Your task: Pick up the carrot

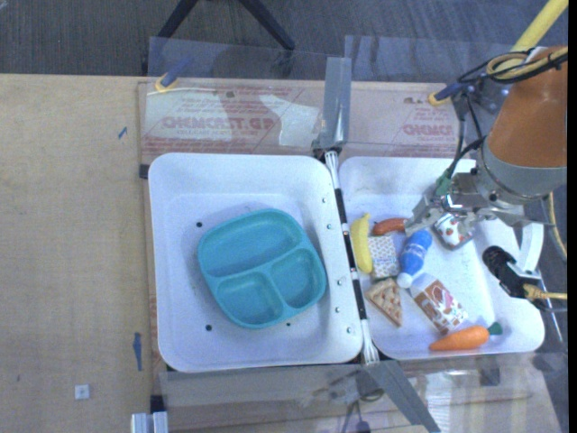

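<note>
Your pincer (448, 216), grip state unclear from above, hovers well behind the carrot (460, 338); bring it forward, straddle the carrot's middle.

You see a teal divided plate (261, 268) lying in the left bin (171, 183). In the right bin (383, 177) a banana (361, 243), a blue bottle (414, 253), a pizza slice (386, 301) and a small carton (440, 306) lie close together.
</note>
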### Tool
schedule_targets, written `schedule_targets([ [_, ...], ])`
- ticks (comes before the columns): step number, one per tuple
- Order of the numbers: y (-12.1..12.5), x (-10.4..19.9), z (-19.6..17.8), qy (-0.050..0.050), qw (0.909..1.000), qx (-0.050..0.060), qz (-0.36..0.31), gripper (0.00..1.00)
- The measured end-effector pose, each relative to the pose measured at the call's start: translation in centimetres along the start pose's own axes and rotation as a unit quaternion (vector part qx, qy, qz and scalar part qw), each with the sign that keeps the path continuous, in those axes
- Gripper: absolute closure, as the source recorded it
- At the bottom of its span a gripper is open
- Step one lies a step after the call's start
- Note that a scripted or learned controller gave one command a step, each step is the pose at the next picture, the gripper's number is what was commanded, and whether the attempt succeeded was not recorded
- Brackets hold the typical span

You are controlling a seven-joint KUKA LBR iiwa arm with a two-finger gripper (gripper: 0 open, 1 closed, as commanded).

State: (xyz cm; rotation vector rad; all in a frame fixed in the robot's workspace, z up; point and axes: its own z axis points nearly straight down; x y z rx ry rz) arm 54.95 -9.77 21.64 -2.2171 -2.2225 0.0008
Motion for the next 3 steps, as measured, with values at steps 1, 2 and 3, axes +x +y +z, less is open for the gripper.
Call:
schedule_targets([
  [1,-2.0,-2.0,10.1,0.0,0.9999,-0.001,0.017,0.0],
  [2,-1.9,-2.0,9.2,-0.001,0.9998,-0.002,0.018,1.0],
  [3,3.3,0.5,0.9,-0.001,0.997,-0.002,-0.077,1.0],
])
